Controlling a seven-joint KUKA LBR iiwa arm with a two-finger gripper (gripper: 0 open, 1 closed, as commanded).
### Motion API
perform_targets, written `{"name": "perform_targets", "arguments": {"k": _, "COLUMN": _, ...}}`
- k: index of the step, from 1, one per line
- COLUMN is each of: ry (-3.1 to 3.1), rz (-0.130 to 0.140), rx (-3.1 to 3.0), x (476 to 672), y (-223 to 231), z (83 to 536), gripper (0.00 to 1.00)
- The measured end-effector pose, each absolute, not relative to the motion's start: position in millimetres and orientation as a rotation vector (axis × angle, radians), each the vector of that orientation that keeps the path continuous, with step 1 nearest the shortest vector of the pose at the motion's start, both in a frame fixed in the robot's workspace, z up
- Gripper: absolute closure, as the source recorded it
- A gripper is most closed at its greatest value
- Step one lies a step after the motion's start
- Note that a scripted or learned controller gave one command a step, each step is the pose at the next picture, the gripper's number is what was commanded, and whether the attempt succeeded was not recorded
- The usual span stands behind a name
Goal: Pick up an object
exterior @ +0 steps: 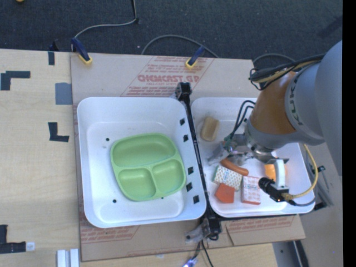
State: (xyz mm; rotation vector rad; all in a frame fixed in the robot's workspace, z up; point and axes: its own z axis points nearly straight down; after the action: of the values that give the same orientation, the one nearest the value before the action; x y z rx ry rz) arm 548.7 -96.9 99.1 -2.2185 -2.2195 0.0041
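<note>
1. You are looking down on the table [33, 166], which is carrying a cardboard sheet [161, 77] with two white bins sitting side by side on it.
2. The left bin [92, 166] is holding a green divided plate [147, 166] with three compartments; the plate is lying flat near the bin's middle.
3. The right bin [219, 107] is holding the loose items, all gathered in its 6 o'clock half apart from one.
4. A tan block [209, 128] is lying toward the bin's 11 o'clock corner, apart from the other items.
5. An orange-red sausage-shaped piece [233, 166] is lying near the bin's middle, just below the arm's wrist.
6. A white checked packet [226, 176] is sitting at 7 o'clock from the sausage-shaped piece, touching or nearly touching it.
7. A red-orange block [225, 193] is resting at 6 o'clock from the packet, close to the bin's near wall.
8. A small red-and-white box [251, 191] is lying at 3 o'clock from the red-orange block.
9. An orange and white piece [274, 171] is lying at 2 o'clock from that box; you cannot tell what it is.
10. The arm [289, 107] is reaching in from 3 o'clock, its orange band sitting over the right bin.
11. The tool [228, 147] is hanging low over the bin, just above the sausage-shaped piece; you cannot tell whether it is open, closed or gripping anything.
12. Two blue-and-yellow clamps [82, 53] are pinning the cardboard's 12 o'clock edge.
</note>
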Motion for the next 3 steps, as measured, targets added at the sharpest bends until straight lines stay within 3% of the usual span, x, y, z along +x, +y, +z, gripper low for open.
{"name": "perform_targets", "arguments": {"k": 1, "ry": -2.222, "rz": 0.000, "rx": -2.220, "x": 549.6, "y": -101, "z": 86, "gripper": 0.00}}
{"name": "perform_targets", "arguments": {"k": 2, "ry": -2.228, "rz": -0.005, "rx": -2.224, "x": 537.1, "y": -100, "z": 87, "gripper": 0.00}}
{"name": "perform_targets", "arguments": {"k": 3, "ry": -2.225, "rz": -0.002, "rx": -2.222, "x": 573.5, "y": -97, "z": 86, "gripper": 0.00}}
